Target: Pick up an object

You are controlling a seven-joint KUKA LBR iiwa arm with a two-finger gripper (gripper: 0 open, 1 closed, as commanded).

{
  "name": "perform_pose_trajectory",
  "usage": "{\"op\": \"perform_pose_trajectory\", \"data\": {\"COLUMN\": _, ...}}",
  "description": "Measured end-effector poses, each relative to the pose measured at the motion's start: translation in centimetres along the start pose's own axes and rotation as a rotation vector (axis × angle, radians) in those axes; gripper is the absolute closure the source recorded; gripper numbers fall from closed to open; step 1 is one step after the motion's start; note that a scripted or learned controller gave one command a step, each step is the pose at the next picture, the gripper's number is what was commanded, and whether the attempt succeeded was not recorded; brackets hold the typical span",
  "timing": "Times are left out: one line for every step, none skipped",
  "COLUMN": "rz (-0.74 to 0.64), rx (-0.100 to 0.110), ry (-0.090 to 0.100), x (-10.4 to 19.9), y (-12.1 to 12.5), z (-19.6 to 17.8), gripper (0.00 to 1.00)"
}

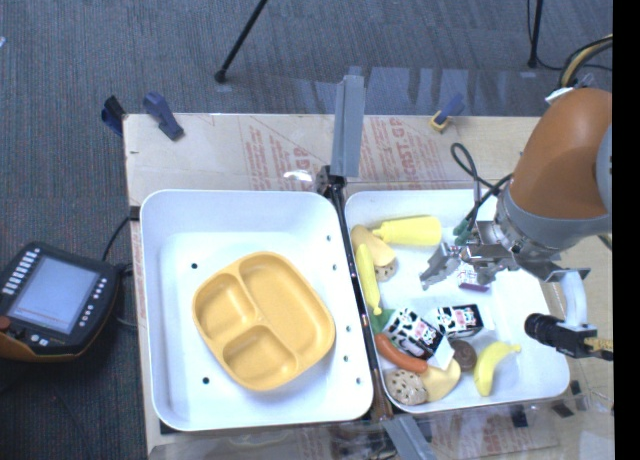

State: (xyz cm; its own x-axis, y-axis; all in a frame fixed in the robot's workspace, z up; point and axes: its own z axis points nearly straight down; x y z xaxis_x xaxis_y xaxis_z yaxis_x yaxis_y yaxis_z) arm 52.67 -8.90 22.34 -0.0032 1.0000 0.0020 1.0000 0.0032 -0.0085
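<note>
Gripper: grey two-finger gripper point(452, 263) hovers mid right bin point(545, 373), fingers spread, holding nothing.
Targets: toy food heaped along the bin's left and near edges, black-and-white cartons point(415, 330) nearest.
Risk: crowding; fingers may nudge neighbours and slip.

Red printed lettering runs across the cardboard sheet point(400, 148) on the counter behind the bins, seen upside down and too faint to read; nothing else carries legible text
</note>
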Motion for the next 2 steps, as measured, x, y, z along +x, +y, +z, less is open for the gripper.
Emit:
{"op": "perform_pose_trajectory", "data": {"rz": -0.256, "rx": -0.005, "ry": -0.002, "x": 4.1, "y": -0.6, "z": -4.0, "gripper": 0.0}}
{"op": "perform_pose_trajectory", "data": {"rz": -0.347, "rx": 0.004, "ry": 0.0, "x": 3.9, "y": 6.6, "z": 4.2, "gripper": 0.0}}
